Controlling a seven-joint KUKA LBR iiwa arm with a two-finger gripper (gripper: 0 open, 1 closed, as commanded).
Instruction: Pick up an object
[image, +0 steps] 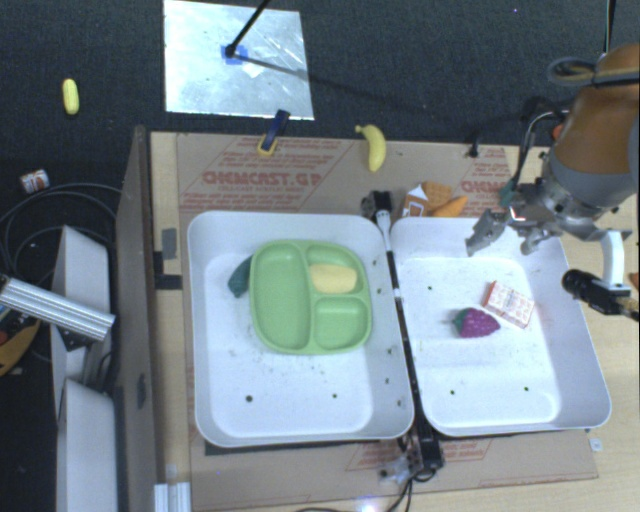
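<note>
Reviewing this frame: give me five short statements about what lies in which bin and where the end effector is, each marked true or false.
1. The green divided tray lies in the left bin. True.
2. A yellow item sits in one of the tray's compartments. True.
3. The purple toy lies in the left bin. False: it lies in the right bin, beside a small patterned box.
4. The end effector holds the purple toy. False: it is over the right bin's far edge, apart from the toy.
5. A banana lies on the cardboard beyond the bins. True.
</note>
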